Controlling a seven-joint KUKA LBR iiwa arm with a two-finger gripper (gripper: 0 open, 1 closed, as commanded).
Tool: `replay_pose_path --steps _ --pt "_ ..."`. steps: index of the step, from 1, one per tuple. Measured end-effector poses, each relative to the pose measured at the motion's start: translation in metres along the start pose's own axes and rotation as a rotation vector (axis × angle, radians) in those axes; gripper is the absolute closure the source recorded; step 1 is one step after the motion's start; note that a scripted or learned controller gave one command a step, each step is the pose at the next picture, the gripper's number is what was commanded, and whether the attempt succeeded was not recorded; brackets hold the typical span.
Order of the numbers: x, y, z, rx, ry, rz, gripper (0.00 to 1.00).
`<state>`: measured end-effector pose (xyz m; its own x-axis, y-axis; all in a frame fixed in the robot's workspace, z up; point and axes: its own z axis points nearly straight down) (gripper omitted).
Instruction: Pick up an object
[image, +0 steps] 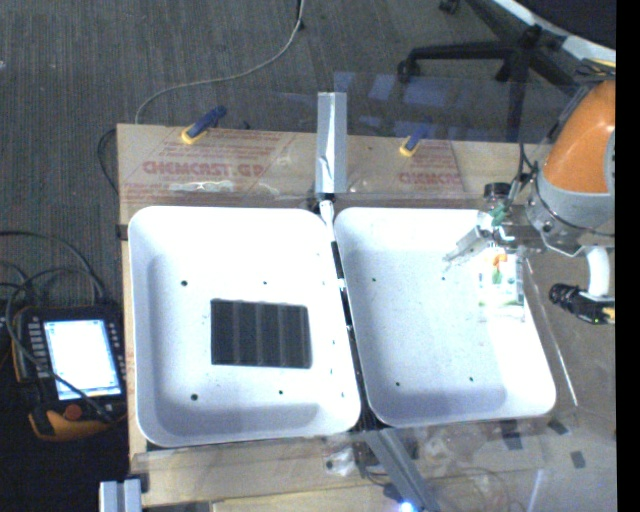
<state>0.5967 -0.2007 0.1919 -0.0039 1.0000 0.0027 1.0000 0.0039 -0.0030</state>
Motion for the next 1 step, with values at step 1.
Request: replay_pose_path --steps 1 --pt "-0.0235 0.0283 0.0000 0.000 -0.009 -0.108 0.00"
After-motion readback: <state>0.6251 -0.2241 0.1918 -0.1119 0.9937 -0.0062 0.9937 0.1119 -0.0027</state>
